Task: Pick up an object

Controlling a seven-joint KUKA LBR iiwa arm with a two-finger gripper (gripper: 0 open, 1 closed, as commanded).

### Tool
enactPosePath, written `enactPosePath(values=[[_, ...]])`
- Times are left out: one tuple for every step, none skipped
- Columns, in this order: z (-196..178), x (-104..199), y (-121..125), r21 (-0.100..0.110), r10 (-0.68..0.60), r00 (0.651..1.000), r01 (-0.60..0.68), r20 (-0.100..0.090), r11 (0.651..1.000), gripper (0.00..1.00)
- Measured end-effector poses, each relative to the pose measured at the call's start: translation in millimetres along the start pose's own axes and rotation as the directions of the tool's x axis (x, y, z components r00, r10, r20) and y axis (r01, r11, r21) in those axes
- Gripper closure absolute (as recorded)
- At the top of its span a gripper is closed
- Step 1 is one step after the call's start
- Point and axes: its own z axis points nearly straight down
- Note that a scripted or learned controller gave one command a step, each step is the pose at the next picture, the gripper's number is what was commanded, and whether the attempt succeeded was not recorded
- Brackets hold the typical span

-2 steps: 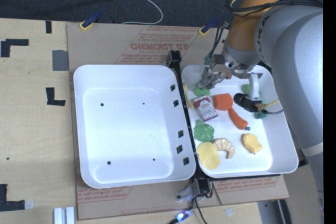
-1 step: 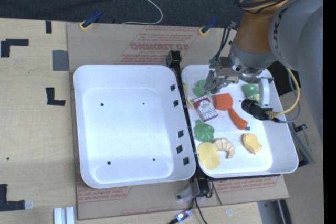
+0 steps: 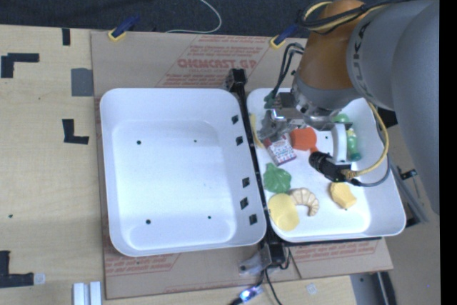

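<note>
camera view, from where i stand: the gripper (image 3: 274,123) is down inside the right bin (image 3: 378,221), close against the wall it shares with the left bin (image 3: 114,153). the wrist and the grey metal around it hide the tip, so i can't tell how far open it is or whether it has hold of anything.

just below it lies a small red-and-white packet (image 3: 281,151), touching or nearly touching the gripper's lower edge. it looks flat on the bin floor, and it seems the likeliest target. beside the packet sits an orange piece (image 3: 305,138). further right is a green-and-white thing (image 3: 350,141), partly under the arm (image 3: 400,61).

toward the near end of the bin are a green leaf (image 3: 277,178), a croissant (image 3: 306,201), a yellow disc (image 3: 283,213) and a yellow block (image 3: 343,196), all apart from the gripper.

my guess is the task is at the reach-and-grasp stage. the arm is low over the pile, but nothing is visibly raised off the bin floor, so a sure grip and the lift look left to do.
</note>
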Motion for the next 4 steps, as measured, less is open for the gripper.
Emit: enactPosePath(values=[[0.7, 16.9, -101.6, 0.006, 0.003, 1.0, -0.003, -0.001, 1.0, 1.0], [-119.1, 77.6, -96.2, -0.014, -0.007, 1.0, 0.007, -0.002, 1.0, 1.0], [1.7, 74.5, -17.4, -0.002, 0.001, 1.0, -0.001, 0.003, 1.0, 1.0], [49.9, 144.0, -9.0, 0.001, -0.004, 1.0, 0.004, 0.0, 1.0, 1.0]])
